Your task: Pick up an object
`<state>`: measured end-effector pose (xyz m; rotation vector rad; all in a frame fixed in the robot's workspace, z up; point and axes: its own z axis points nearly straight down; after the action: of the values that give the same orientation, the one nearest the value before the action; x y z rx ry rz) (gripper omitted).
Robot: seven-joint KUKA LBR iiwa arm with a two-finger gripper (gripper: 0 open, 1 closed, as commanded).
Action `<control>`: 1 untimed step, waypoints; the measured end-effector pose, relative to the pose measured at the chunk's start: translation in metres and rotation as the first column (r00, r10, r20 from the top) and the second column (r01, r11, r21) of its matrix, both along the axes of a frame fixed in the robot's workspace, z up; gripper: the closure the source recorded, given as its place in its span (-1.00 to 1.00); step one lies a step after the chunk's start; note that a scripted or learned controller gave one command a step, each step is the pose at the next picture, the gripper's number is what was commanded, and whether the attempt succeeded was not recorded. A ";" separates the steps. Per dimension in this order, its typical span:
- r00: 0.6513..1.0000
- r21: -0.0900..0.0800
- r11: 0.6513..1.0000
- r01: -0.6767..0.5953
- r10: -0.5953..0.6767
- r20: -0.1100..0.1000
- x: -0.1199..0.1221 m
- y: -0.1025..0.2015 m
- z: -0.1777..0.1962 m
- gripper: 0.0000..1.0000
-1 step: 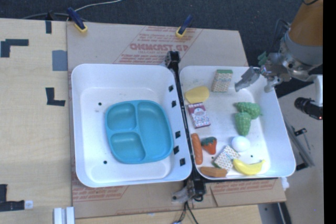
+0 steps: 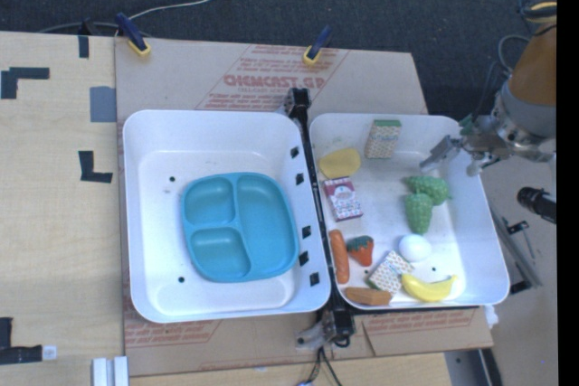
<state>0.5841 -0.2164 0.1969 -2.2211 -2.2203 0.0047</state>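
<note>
My gripper (image 2: 457, 155) hangs over the right rim of the right bin (image 2: 493, 240), its two fingers spread apart with nothing between them. Just below and left of it lies a green broccoli-like toy (image 2: 423, 200). Further left in the same bin are a small green and tan box (image 2: 383, 138), a yellow slice (image 2: 339, 163) and a red and white carton (image 2: 343, 198). Toward the front lie a carrot (image 2: 338, 255), a strawberry (image 2: 361, 249), a white egg (image 2: 415, 247), a banana (image 2: 428, 287), a checkered wedge (image 2: 390, 270) and an orange sausage shape (image 2: 368, 295).
The left bin (image 2: 145, 194) holds a blue divided plate (image 2: 240, 226). A black divider with clips (image 2: 308, 194) runs between the bins. Cardboard (image 2: 262, 81) lies under both, clamped at the back by two yellow and blue clips (image 2: 133, 35). The arm's orange band (image 2: 534, 72) sits at right.
</note>
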 end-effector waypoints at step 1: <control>1.000 0.000 1.000 -0.001 0.001 0.005 -0.014 0.015 -0.110 -1.00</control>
<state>0.5701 -0.2016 0.0868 -2.2223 -2.2243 -0.0015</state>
